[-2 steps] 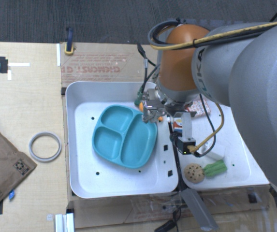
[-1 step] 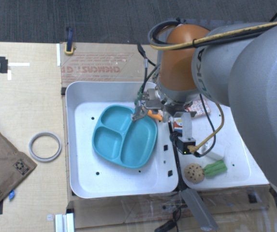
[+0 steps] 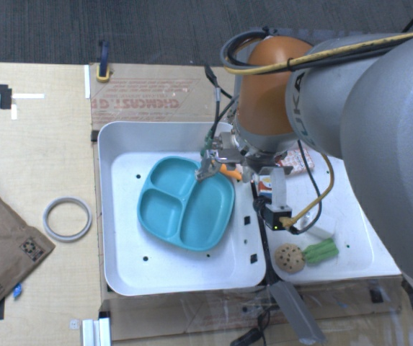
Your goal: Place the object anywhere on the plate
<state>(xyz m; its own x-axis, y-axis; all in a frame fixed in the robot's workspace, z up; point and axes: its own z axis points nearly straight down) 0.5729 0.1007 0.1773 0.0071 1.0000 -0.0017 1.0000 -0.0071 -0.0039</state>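
Tool (image 3: 217, 166) first: I see it hanging over the left bin (image 3: 120, 265), right at the 2 o'clock edge of the teal divided plate (image 3: 184, 204), with the grey arm (image 3: 365, 114) and its orange band (image 3: 271, 85) coming in from 3 o'clock above it. Whether it is apart or together I cannot tell — the wrist and a tangle of cables (image 3: 314, 200) cover the tips. A small orange object (image 3: 229, 170) shows just beside the tool, at the plate's rim; from my seat I cannot say if it is gripped or only lying there, nor whether it rests on the plate or on the bin floor next to it.

I read the plate as having three compartments, lying a little tilted in the middle of the left bin. In the right bin (image 3: 357, 251), toward 5 o'clock, I see a tan dotted ball (image 3: 289, 258) touching a green ridged toy (image 3: 320, 251), and a red-and-white packet (image 3: 296, 161) sits half hidden under the arm.

Off at 9 o'clock on the wooden worktop (image 3: 33, 157) lie a grey tape ring (image 3: 67, 218) and, near it, a brown cardboard box (image 3: 1, 247) — well apart from both bins.
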